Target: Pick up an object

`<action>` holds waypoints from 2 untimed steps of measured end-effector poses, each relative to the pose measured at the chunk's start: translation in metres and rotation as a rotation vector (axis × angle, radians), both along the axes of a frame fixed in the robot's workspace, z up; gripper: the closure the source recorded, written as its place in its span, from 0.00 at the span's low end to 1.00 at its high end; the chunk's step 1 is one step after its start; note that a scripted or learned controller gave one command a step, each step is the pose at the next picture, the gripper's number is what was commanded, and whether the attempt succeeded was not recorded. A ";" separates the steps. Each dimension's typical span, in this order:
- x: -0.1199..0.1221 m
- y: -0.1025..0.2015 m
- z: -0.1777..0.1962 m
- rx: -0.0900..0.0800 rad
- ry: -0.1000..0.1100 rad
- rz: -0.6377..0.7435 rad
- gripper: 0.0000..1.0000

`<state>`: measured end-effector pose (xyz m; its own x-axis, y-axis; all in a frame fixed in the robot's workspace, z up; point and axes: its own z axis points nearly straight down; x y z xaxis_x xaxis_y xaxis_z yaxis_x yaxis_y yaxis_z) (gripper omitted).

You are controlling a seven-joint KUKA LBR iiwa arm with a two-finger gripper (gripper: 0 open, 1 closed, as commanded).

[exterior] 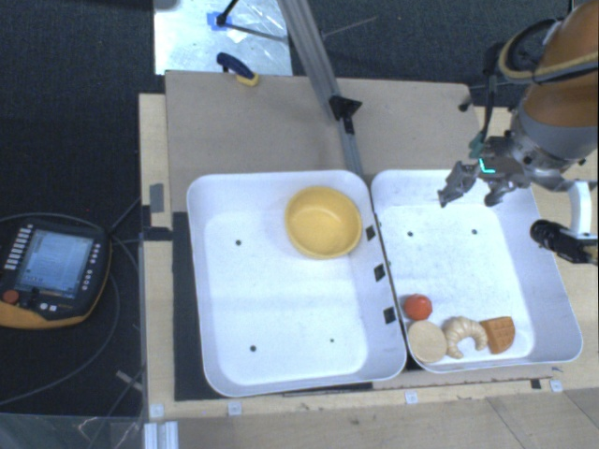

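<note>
My gripper (474, 192) hangs over the far edge of the right bin (468, 251), fingers spread open with nothing between them. At that bin's near edge lie a small red tomato-like ball (417, 306), a pale round disc (429, 341), a beige croissant-shaped piece (462, 333) and an orange-brown wedge (499, 333), all far from the gripper. A yellow bowl (323, 221) sits upright at the far right of the left bin (271, 307).
A grey pole (318, 59) slants across the bench behind the bins. A teach pendant (51, 269) lies on the floor at the left. A black fixture (557, 238) sticks in over the right bin's right wall.
</note>
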<state>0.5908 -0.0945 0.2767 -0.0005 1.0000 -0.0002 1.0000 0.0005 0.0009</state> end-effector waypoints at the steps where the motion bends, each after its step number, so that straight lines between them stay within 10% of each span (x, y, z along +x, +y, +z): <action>1: 0.000 0.000 0.000 0.000 0.000 0.000 0.00; 2: 0.008 0.005 -0.056 0.000 0.005 0.000 0.00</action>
